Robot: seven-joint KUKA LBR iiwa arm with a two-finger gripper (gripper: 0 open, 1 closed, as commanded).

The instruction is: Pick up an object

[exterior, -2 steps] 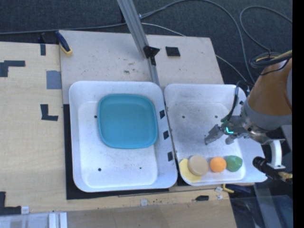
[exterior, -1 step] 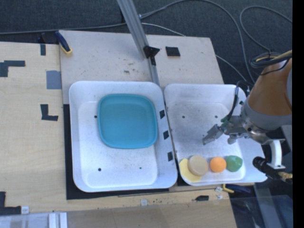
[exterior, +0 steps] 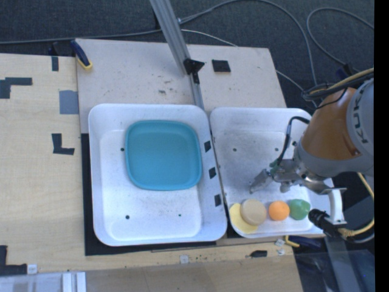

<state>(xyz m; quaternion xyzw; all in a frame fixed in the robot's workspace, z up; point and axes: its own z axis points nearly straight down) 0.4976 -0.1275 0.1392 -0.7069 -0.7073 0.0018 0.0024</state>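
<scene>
Far left of the frame lies the pale wooden bench top [exterior: 30,163], marked with dark tape patches. Near the upper left corner of a lighter board [exterior: 152,72] rests a small blue-and-yellow clamp [exterior: 82,55]. A grey metal rail [exterior: 173,32] runs down at a slant from the top of the frame toward the seam between the two bins.

The left bin [exterior: 103,224] sits at centre-left. A teal square plate [exterior: 163,155] lies flat in its upper half, well apart from everything in the other bin.

The right bin [exterior: 243,132] is just beside it, the two rims touching along the middle. Along this bin's lower edge a row of small things lies close together: a yellow piece [exterior: 236,220] at the lower left corner, a beige round object [exterior: 253,212] resting partly on it, then an orange ball [exterior: 279,211], then a green object [exterior: 299,208] at the right end of the row.

The gripper [exterior: 262,181] hangs low over the bin floor, just above and between the beige round object and the orange ball — its thin grey fingers spread apart, with nothing between them. Behind it, at the right edge of the frame, the arm [exterior: 331,135] shows its orange band and grey body, and black cables loop over the dark floor in the upper right.
</scene>
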